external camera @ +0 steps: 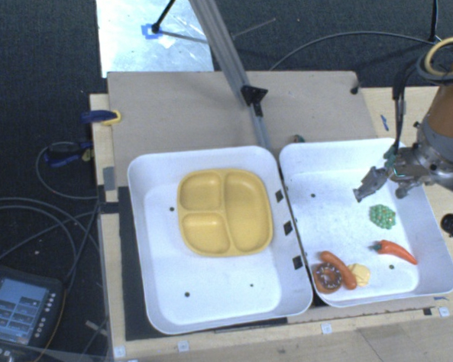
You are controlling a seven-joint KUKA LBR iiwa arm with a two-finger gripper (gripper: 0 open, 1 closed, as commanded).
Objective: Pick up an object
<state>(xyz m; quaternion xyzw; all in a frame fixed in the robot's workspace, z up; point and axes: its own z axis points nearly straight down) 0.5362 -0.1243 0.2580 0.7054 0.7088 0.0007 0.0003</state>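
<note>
The right bin holds a green clump of peas, a red-orange pepper, a red sausage, a brown doughnut and a small pale yellow piece. My gripper hangs over the right bin's upper right part, just above the peas. Its two fingers are spread open with nothing between them, and it is not touching the peas.
A yellow divided plate lies in the left bin. A slanted metal pole rises from the bench behind the bins. Cables and a teach pendant lie on the floor to the left.
</note>
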